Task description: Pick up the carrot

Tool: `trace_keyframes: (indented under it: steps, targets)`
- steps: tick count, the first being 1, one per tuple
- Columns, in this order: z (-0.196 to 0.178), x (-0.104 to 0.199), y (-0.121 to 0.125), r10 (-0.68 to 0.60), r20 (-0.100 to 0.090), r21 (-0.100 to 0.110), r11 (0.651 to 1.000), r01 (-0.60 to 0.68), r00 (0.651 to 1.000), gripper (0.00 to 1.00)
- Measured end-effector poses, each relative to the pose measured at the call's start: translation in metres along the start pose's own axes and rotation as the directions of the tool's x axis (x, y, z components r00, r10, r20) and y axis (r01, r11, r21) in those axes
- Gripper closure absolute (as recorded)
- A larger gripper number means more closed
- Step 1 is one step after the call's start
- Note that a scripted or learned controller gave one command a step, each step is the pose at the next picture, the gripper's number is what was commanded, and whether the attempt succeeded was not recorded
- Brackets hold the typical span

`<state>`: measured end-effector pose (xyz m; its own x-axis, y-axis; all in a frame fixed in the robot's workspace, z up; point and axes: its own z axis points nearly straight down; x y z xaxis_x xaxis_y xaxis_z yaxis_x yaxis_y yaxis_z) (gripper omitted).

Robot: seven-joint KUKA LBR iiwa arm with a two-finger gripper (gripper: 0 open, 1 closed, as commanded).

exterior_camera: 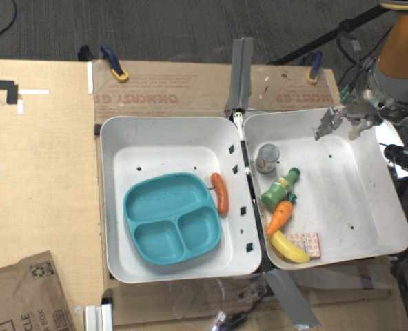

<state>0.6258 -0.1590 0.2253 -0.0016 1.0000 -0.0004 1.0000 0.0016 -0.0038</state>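
Note:
The orange carrot (280, 217) with a green top lies in the right bin (355, 205), near its left wall, between a green bottle (280, 187) and a yellow banana (289, 247). My gripper (342, 125) hangs over the far right part of that bin, well away from the carrot. Its two fingers stand apart with nothing between them.
A grey can (267, 158) stands at the right bin's far left. A small patterned packet (307, 243) lies by the banana. The left bin (121, 185) holds a teal divided plate (172, 217) and an orange sausage (221, 194). Clamps hold cardboard behind the bins.

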Motion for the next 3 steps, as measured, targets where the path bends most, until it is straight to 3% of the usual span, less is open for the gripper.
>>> trace_keyframes:
  steps: [1, 2, 3]
  targets:
    - [0.107, 0.037, -0.047, 0.090, -0.001, -0.016, 0.996, -0.090, 0.996, 0.00]
    - [0.123, 0.057, -0.115, 0.117, -0.001, -0.032, 0.993, -0.117, 0.993, 0.00]
    - [0.124, 0.056, -0.138, 0.113, -0.001, -0.034, 0.993, -0.113, 0.994, 0.00]
